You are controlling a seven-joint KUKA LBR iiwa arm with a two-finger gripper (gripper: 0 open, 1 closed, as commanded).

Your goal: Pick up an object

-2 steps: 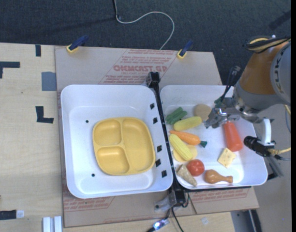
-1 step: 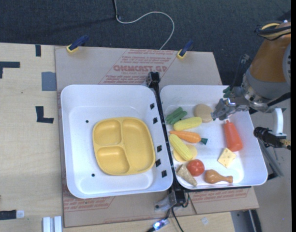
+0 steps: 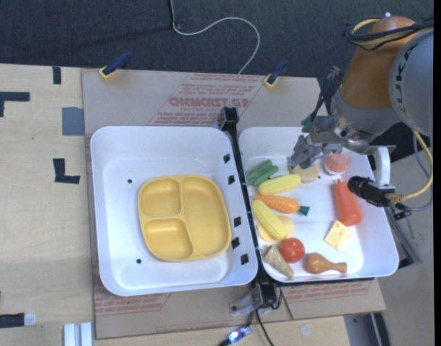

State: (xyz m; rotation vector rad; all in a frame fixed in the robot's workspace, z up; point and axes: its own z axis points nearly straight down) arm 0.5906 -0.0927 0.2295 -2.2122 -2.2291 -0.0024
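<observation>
- The grey KUKA arm with its orange band (image 3: 372, 71) reaches in from the right, and its two-finger gripper (image 3: 305, 157) hangs low over the far part of the right-hand shallow white bin (image 3: 382, 254).
- Whether the gripper is open or closed cannot be told; dark metal blurs together at its tip, and nothing can be seen held there.
- Directly beneath the tip lies a small pale, cream-coloured round piece (image 3: 305, 173), touching or just beside the upper yellow plastic corn cob (image 3: 279, 184). I judge this pale piece to be the likeliest target.
- A small pink-and-white round toy (image 3: 336, 163) sits just to the right of the gripper, and a green bean-pod toy (image 3: 262, 172) lies to its left, near the bin's dividing wall.
- Farther forward lie an orange plastic carrot (image 3: 280, 204), a second yellow corn cob (image 3: 271, 220), a red-orange bottle-shaped toy (image 3: 346, 204), a yellow cheese wedge (image 3: 339, 235), a red tomato (image 3: 292, 249) and a brown drumstick (image 3: 323, 264).
- The left-hand white bin (image 3: 112, 193) holds a yellow divided plastic tray (image 3: 183, 217), well apart from the work.
- To do the step well, the descent should be straight and centred on the pale piece, so the corn cob is not nudged or caught alongside.
- The piece looks low and smooth, so the grasp should be taken close to the bin floor, then lifted vertically.
- The crowding is the main risk: a slight offset could pinch two toys or push the target away.
</observation>
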